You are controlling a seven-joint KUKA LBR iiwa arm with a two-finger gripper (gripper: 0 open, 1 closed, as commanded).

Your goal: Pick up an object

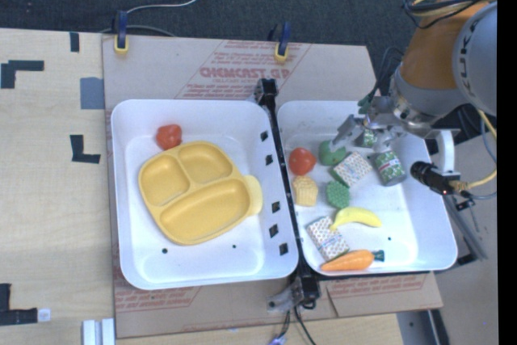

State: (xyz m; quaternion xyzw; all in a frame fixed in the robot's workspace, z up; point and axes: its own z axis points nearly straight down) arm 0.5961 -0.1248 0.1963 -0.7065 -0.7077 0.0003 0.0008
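My gripper hangs over the back of the right bin, its fingers spread open with nothing held between them. Just below it lie a green rounded piece, a small green-and-white carton and a green can. Further forward in the same bin are a red tomato, a yellow corn piece, a green broccoli-like piece, a yellow banana, a patterned packet and an orange carrot.
The left bin holds a yellow divided plate and a red tomato behind it. A black divider runs between the bins. The grey-and-orange arm reaches in from the right, with cables near the right bin's edge.
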